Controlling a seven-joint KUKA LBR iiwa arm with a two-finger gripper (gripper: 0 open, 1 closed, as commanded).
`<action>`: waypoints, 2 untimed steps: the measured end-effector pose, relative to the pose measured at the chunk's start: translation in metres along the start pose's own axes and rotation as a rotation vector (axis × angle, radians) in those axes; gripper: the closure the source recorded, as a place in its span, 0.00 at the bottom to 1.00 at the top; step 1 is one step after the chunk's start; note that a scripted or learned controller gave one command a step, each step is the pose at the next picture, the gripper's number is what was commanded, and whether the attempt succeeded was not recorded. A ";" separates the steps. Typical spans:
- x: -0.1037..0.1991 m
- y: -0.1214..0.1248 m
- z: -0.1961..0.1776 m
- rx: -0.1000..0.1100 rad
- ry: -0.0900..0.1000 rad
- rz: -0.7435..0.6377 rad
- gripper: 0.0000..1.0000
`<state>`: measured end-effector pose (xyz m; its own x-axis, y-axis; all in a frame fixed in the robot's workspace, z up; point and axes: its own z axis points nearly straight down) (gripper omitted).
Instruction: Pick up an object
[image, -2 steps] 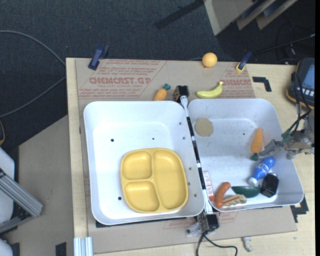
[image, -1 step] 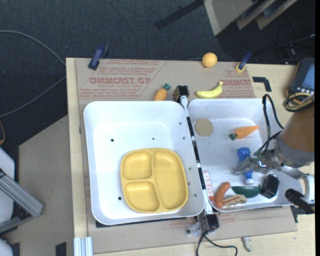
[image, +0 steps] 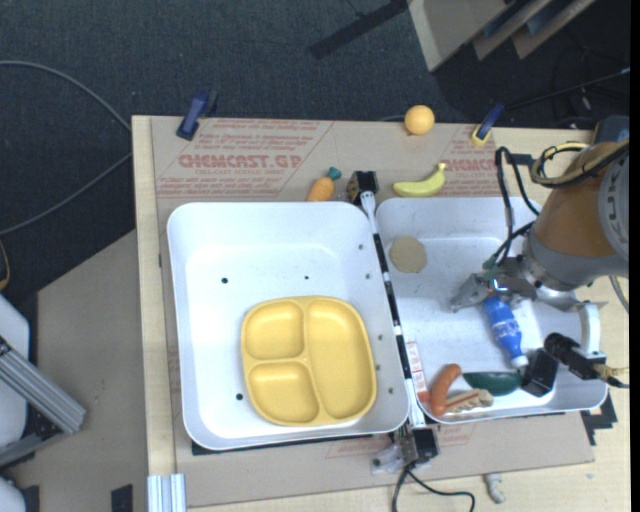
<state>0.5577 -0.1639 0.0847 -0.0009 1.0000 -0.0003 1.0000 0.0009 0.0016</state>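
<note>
The bench (image: 260, 160) carries two white bins; the left bin (image: 200, 250) holds a yellow divided plate (image: 308, 358). In the right bin (image: 440, 330), the hand (image: 488, 290) hovers spread beside a blue bottle (image: 503, 328), apparently lining up its grasp.

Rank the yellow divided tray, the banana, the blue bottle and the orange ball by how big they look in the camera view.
1. yellow divided tray
2. blue bottle and banana: look alike in length, not ranked
3. orange ball
</note>
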 end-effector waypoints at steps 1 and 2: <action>0.000 0.000 -0.010 -0.002 -0.001 0.000 1.00; 0.043 0.019 -0.149 -0.002 0.000 -0.001 1.00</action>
<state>0.5761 -0.1208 0.2335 -0.0015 1.0000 -0.0007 1.0000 0.0015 0.0035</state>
